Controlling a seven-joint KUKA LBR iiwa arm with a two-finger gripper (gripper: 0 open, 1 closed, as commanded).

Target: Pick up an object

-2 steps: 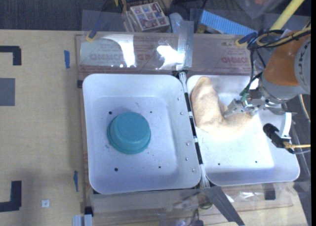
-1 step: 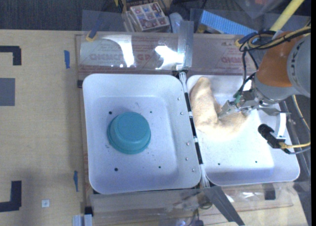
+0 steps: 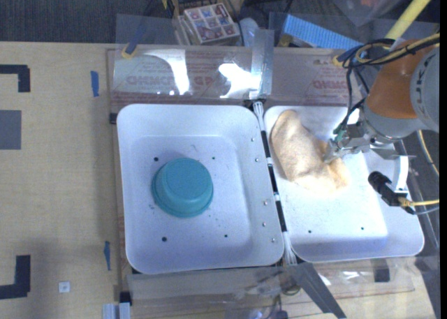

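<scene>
A tan, crumpled soft object point(image 3: 299, 151), like a cloth or plush, lies in the upper left part of the right bin point(image 3: 363, 230). My gripper point(image 3: 334, 149) comes down from the right onto the object's right edge, its tip touching or pressing into the material. A teal round bowl point(image 3: 183, 186) sits upside down in the middle of the left bin point(image 3: 140, 136), far from the gripper.
A metal divider rail point(image 3: 271, 185) separates the two bins. A clear plastic wall point(image 3: 230, 77) stands along the bins' far side. Black cable and a connector point(image 3: 383, 183) hang off the wrist over the right bin. Boxes and clutter lie beyond the bench.
</scene>
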